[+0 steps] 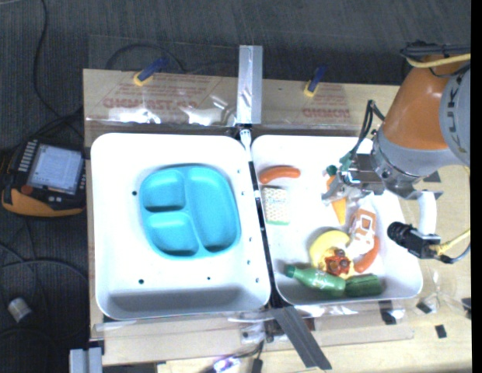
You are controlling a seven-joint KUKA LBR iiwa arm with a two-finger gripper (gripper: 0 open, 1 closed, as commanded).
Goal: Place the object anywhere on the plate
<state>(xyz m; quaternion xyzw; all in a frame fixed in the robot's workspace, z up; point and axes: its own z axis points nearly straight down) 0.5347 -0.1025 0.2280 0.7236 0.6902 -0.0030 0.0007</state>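
A blue plate (186,208) with three compartments lies in the left bin (109,286). My gripper (344,179) hangs over the upper middle of the right bin (404,282), at the end of the grey and orange arm. Directly under it and slightly toward the camera is an orange carrot-like piece (337,205), partly covered by the gripper. Whether the gripper touches it cannot be made out. The plate carries nothing.
The right bin also holds a sausage (280,174), a small green-and-white grater (276,204), a red-white packet (364,225), a yellow fruit (326,245), a green bottle (314,279) and a cucumber (364,285). A metal divider (256,208) separates the bins.
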